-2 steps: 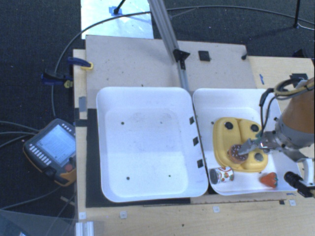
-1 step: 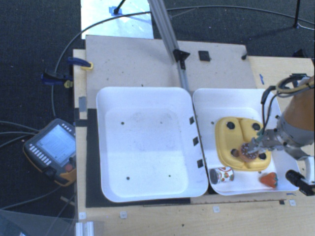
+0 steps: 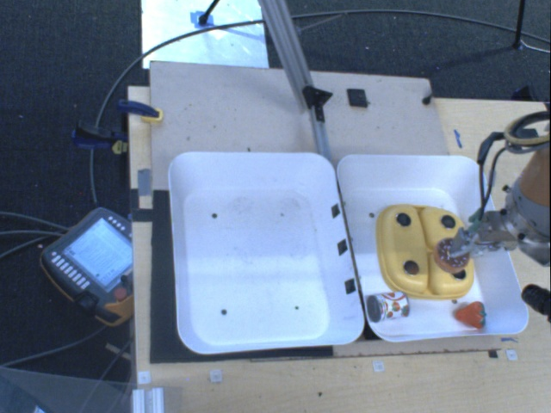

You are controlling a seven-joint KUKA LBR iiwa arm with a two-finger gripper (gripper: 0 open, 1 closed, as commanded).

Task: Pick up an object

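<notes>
- Camera view: the arm (image 3: 525, 200) reaches in from the right, its pincer (image 3: 454, 252) poised over a yellow tray-like piece (image 3: 411, 246) with dark holes in the right bin (image 3: 405, 175).
- Whether the pincer is open or closed cannot be told; a small reddish-brown thing (image 3: 448, 257) sits at its tip.
- A small can (image 3: 388, 305) lies on its side by the bin's front wall; a red strawberry-like item (image 3: 470, 315) rests in the front right corner.
- The left bin (image 3: 194, 231) sits alongside on the counter (image 3: 250, 110).
</notes>
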